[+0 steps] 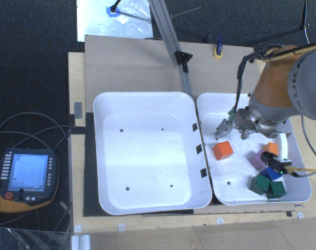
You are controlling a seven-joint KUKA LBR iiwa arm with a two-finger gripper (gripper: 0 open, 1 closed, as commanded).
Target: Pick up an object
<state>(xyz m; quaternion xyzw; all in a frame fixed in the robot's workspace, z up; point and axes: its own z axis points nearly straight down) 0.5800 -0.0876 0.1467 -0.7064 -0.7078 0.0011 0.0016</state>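
- The desk [137,66] is a tan board lying on dark carpet; it carries both white bins, and the orange cube serves as the landmark for the places below.
- The left bin [147,150] sits well to the left of the orange cube, past the shared divider.
- The right bin [215,186] holds the orange cube in its middle, along with every other block.
- The arm [288,82], grey with an orange band, reaches in from above and to the right of the orange cube.
- A teach pendant [25,178] with a lit screen lies far to the left of the orange cube, off the desk on the carpet.
- The claw [235,130] hangs just above and slightly right of the orange cube. Its fingers are spread apart and nothing sits between them.
- The orange cube [223,150] rests on the bin floor, apart from the other blocks.
- A cluster of blocks lies to the right and below the orange cube: a purple block [257,160], a smaller orange block [270,148] beside it, a blue block [274,173], and two green blocks [267,185] touching each other at the bin's lower right corner.
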